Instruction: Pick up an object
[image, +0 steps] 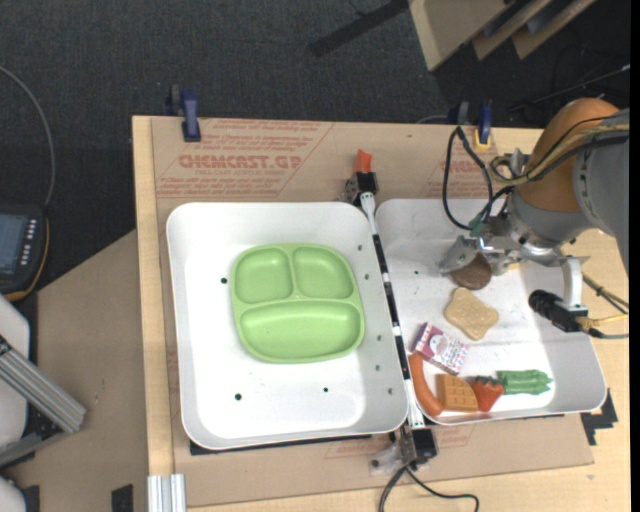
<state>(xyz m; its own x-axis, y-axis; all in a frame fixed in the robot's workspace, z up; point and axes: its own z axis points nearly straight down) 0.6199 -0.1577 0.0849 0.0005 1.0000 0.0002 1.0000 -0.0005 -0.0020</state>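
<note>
Green three-compartment plate (297, 302) in left white bin (200, 400) (roughly centred), blue clamps (187, 112) on cardboard (240, 160)

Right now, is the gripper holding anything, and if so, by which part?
It cannot be told. The gripper is down over a small brown object in the right bin, but the view doesn't show that object between its fingers.

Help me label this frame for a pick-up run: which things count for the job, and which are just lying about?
For the job:
gripper, down in the right bin
brown lump at its tip
bread slice
pink packet
waffle
sausage
carrot

Just lying about:
green plate in the left bin
blue clamps
black cables
</note>
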